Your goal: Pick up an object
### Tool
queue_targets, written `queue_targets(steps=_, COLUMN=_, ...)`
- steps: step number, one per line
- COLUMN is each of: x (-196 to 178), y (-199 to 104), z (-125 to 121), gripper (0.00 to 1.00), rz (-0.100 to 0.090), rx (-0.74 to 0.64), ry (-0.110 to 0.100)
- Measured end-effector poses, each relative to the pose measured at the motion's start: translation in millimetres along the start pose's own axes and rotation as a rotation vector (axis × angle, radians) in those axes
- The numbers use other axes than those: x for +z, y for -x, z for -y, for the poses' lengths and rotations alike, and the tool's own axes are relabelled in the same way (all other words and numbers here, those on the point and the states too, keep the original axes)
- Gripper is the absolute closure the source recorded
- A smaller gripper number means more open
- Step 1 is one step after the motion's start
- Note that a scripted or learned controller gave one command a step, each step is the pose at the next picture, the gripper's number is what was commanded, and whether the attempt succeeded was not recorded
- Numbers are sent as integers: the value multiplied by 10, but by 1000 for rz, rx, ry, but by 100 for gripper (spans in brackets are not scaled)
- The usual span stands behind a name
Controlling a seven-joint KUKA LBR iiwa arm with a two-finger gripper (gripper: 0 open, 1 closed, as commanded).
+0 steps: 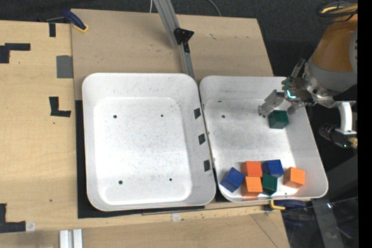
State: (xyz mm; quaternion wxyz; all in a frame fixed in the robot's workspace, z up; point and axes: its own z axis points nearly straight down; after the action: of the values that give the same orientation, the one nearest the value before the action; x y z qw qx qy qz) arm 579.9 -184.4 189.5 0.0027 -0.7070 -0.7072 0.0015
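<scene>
A wooden bench (145, 43) over dark floor, bearing two shallow white bins side by side: the left bin (93, 90) and the right bin (232, 90). A metal pole (165, 3) slanting down toward the seam between them.

Seen from the fixed overhead camera: reaching in from the right, a grey arm with an orange band (334, 46), wrist bent over the upper right part of the right bin. Gripper (278, 103) low and pointing left and down, just above a dark green block (279, 119). Block lying apart from the rest, right beneath the gripper, perhaps touching it. Impossible to tell whether anything is clamped, or how the gripper is set.

Along the near edge of the right bin, a tight cluster: a blue block (232, 179) at the left, an orange block (253, 169) and another orange block (253, 184) below it, a second blue block (274, 168), a second green block (269, 183), and a lone orange block (295, 176) at the right.

Likely risks from here: closing off-centre and nudging the dark green block aside rather than trapping it; catching only a corner, so a slip on lifting; pushing it toward the bin wall nearby, leaving little room for another try.
</scene>
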Motion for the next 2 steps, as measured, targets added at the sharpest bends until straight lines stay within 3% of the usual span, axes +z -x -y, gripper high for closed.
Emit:
queue_targets(steps=1, x=-28, y=-1, z=-12, gripper=0, rz=1, rx=-2, ry=5)
queue_targets(steps=2, x=608, y=24, z=1, gripper=0, rz=2, rx=-1, ry=1)
